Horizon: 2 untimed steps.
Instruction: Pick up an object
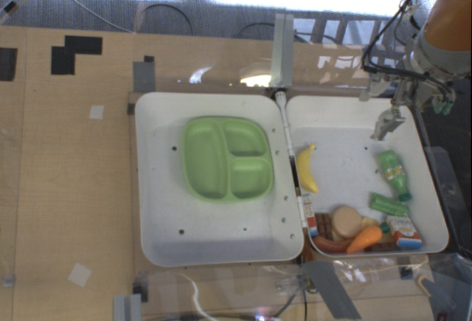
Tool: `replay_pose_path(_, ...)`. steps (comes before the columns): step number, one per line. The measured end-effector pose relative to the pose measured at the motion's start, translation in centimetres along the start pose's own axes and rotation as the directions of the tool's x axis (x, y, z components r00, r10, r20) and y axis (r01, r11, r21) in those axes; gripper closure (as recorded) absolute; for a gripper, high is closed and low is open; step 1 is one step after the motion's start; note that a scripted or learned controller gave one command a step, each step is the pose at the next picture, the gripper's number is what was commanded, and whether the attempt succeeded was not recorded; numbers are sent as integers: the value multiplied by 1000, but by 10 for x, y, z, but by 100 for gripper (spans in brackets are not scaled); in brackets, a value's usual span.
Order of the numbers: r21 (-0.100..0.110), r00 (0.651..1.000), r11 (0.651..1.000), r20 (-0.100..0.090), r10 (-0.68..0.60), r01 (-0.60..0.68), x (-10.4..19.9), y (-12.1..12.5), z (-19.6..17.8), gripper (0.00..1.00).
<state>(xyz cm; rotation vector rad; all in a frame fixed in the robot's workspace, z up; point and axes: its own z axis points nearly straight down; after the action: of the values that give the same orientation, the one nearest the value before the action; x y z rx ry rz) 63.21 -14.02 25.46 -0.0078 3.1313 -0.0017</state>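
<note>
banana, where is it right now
The banana lies in the right bin, against its left wall beside the divider, above the pile of toy food at the bin's near edge.

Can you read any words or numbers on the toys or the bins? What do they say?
No words or numbers can be read here.
Small carton in the right bin: it has a colourful printed label, too small and blurred to read.
Green bottle: a pale band, no letters clear enough to read.
Green divided plate in the left bin: plain, no writing.
</note>
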Motion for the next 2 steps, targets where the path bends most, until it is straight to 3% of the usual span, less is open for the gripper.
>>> replay_pose_path(1, 0, 999, 999, -9, 53, -53, -8, -54, 81, 0)
replay_pose_path(2, 1, 987, 987, 5, 162, -162, -16, -65, 165, 0)
